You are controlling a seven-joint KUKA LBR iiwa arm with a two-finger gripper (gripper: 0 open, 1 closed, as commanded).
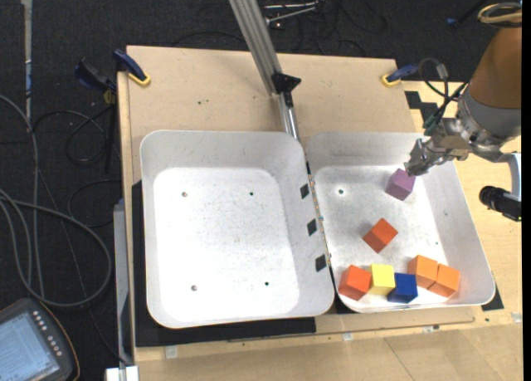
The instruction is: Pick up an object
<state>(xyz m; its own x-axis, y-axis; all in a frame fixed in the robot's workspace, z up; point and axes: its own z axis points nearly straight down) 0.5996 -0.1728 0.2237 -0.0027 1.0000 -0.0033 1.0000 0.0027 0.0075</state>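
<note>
A purple block [401, 183] hangs tilted at the tips of my gripper [416, 167], which is shut on its upper end, over the back part of the right bin [473, 230]. An orange-red block [380, 234] lies alone in the middle of that bin. Along the bin's front wall sits a row of blocks: an orange-red one [357, 280], a yellow one [382, 276], a blue one [405, 287] and two orange ones [425, 270] [446, 279]. The arm enters from the right edge of the view.
The left bin [158, 205] sits beside the right one with only a thin gap. A metal pole [253, 26] slants down to the bench between the bins' back edges. Clamps hold the bench's back corners.
</note>
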